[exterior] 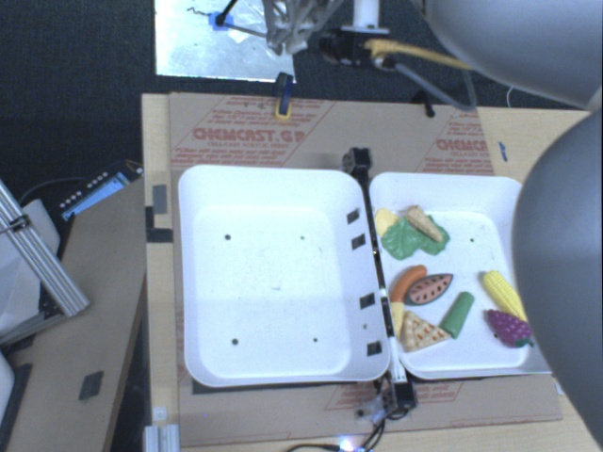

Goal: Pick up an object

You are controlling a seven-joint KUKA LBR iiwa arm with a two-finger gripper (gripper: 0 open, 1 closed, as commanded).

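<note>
Plastic toy food lies in the right bin [490, 196], well below and right of the gripper [287, 38]: purple grapes [507, 327], yellow corn [502, 293], green cucumber [457, 314], sandwich wedge [420, 331], orange carrot [406, 282], lettuce [403, 240]. Cardboard [254, 125] beneath reads "CHEMCAST GP". Finger spacing cannot be told.

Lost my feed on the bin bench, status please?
Pincer high beyond the bins, gripping nothing visible. Toy food clustered in right bin, untouched. Arm overhangs that bin's right side.
</note>
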